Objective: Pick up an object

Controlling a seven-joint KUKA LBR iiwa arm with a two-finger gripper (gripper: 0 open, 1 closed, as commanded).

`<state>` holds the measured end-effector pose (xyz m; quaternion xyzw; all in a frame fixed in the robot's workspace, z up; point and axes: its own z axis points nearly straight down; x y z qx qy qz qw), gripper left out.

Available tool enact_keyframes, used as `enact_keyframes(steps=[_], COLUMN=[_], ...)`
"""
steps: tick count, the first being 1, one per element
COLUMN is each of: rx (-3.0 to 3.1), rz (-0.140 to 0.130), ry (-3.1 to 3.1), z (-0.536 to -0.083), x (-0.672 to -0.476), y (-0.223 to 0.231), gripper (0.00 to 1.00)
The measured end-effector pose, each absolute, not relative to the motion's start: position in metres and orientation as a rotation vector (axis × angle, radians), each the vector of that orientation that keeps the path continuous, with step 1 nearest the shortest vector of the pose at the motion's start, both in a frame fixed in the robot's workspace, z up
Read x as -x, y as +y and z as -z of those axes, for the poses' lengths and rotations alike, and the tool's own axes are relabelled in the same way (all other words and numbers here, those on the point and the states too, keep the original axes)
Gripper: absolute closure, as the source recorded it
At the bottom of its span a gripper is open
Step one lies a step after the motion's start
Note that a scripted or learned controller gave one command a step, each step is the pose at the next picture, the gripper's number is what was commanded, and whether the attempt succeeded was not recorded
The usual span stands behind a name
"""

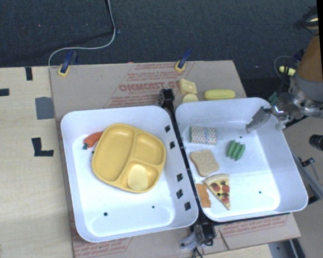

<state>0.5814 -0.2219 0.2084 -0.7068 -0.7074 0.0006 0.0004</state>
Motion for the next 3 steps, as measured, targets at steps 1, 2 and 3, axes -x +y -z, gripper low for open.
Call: enact_keyframes(steps=[1,2,3], rx=[2.222,2.222,2.215], rz=[0.0,0.0,0.004], ry=[-2.229,-2.227,-2.231], z=[-0.079,-0.087,-0.085], x=[-0.616,-0.572,-0.623], y=[-0.207,-0.163,-0.112], gripper=[0.0,0.0,0.0])
